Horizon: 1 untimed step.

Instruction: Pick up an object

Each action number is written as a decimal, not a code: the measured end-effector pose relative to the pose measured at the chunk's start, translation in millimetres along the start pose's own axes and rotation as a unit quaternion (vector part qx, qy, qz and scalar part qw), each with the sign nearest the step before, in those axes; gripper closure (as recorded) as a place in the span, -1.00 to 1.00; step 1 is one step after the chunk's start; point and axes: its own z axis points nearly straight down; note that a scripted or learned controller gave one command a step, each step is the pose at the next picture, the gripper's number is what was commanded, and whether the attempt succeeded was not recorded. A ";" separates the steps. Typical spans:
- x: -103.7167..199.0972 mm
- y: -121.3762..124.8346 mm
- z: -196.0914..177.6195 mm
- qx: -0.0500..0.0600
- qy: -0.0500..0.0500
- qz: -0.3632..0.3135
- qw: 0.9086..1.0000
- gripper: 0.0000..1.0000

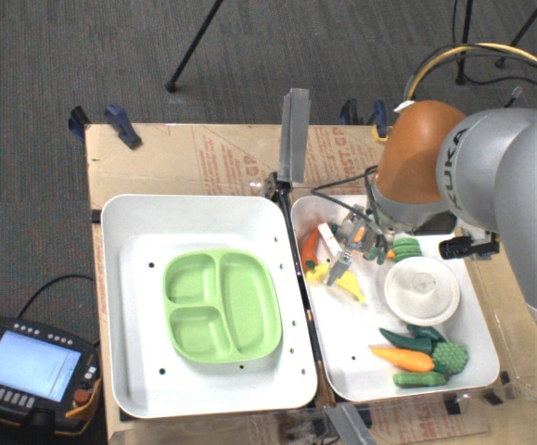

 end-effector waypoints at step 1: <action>40.5 -19.2 0.4 0.000 0.000 0.041 0.999 -1.00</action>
